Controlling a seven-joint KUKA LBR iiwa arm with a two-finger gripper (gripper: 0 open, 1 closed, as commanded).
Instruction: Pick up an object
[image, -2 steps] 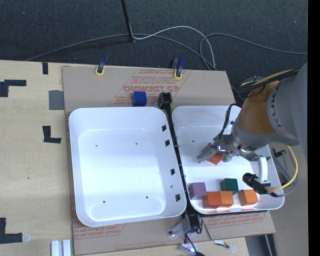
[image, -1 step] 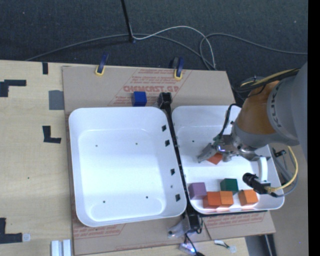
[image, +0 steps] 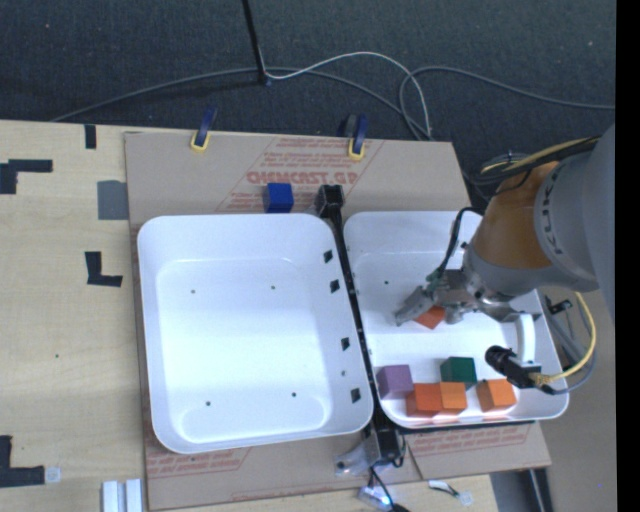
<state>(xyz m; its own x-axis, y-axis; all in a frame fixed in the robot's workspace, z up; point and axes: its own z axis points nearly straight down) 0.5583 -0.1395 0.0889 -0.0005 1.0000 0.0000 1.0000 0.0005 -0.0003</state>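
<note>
Below, a blocky orange cube (image: 431, 319) sits at the metal end effector (image: 425, 305).

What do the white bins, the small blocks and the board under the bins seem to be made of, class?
White bins: likely moulded plastic, smooth with a slight sheen and rounded corners. Small blocks: solid-coloured cubes with a matte look, perhaps painted wood or foam; the view leaves it open. Board: probably cardboard, brown, flat and printed with red lettering.

The right bin (image: 400, 235) serves as landmark: the left bin (image: 160, 250) lies just beside it. Along its near wall sit five blocks (image: 440, 397). Above its middle hangs the gripper (image: 425, 305), over another block (image: 431, 320).
</note>
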